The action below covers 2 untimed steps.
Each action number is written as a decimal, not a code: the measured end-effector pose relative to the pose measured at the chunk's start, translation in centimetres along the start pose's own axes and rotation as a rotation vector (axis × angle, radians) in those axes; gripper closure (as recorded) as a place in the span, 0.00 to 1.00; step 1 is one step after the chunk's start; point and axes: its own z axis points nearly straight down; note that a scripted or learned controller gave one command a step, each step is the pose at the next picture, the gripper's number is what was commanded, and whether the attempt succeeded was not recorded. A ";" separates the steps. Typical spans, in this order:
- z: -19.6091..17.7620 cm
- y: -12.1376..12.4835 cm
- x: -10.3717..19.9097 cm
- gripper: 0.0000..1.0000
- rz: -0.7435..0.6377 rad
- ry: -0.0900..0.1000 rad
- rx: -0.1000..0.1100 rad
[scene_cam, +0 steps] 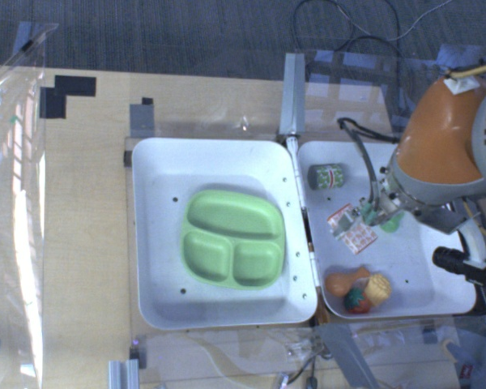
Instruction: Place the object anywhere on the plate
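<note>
1. while the grey arm (445,148) with its orange band reached in from the right, its tool (378,214) hung low over the right bin (421,286), near that bin's middle.
2. whether the tool was released or clenched could not be told from the slanted view.
3. a flat red-and-white packet (350,227) lay on the bin floor just left of the tool, close to it; contact could not be made out.
4. a small green can (327,176) lay on its side toward the far left corner of the same bin, apart from the packet.
5. a cluster of toy food (358,288), orange, yellow, red and green, sat at the near left corner of that bin.
6. the green plate (232,238), split into three compartments, rested in the middle of the left bin (158,217) with nothing on it.
7. both bins stood side by side on the pale wooden surface (81,241).
</note>
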 end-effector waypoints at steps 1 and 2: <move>3.6 6.9 4.7 1.00 -0.152 0.002 0.002; 3.6 6.9 4.7 0.00 -0.151 0.002 0.002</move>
